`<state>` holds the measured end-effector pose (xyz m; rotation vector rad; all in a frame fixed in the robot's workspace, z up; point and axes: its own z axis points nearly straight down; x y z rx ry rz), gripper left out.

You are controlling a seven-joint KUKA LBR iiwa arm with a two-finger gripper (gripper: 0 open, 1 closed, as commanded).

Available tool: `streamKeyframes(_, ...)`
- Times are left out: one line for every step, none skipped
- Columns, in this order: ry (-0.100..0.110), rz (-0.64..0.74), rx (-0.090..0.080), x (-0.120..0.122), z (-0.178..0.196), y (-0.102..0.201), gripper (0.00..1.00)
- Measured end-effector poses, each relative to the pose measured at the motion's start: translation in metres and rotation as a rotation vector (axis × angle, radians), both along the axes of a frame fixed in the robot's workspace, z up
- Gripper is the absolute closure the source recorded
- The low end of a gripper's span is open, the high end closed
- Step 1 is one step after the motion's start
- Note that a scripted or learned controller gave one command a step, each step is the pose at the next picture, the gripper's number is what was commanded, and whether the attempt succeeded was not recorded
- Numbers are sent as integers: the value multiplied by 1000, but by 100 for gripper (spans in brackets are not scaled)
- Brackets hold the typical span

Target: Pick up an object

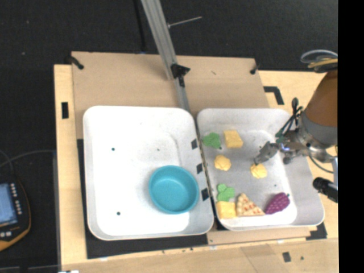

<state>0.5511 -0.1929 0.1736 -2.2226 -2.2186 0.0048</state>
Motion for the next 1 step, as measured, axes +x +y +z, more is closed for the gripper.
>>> streamKeyframes(0, -1, 0, 1, -42, 0, 0)
